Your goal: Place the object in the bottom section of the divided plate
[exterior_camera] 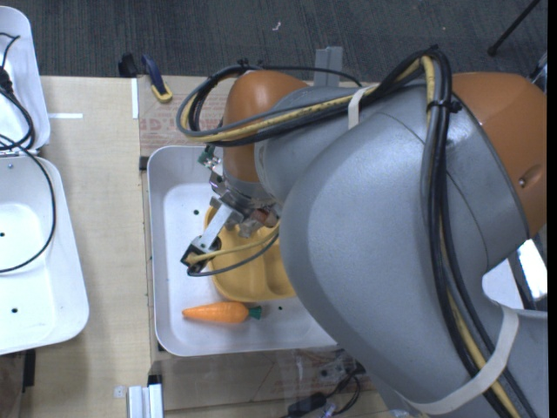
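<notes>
A yellow divided plate lies in the right white bin, mostly covered by the arm, so its sections are hidden. An orange toy carrot with a green stub lies on the bin floor just in front of the plate's near-left edge, touching or almost touching it. My gripper hangs over the plate's left part, above and slightly right of the carrot. Nothing can be seen held in it.
The grey and orange arm covers the right half of the bin. The left white bin has black cables looping over it. A small blue and yellow tool lies on the bench behind the bins.
</notes>
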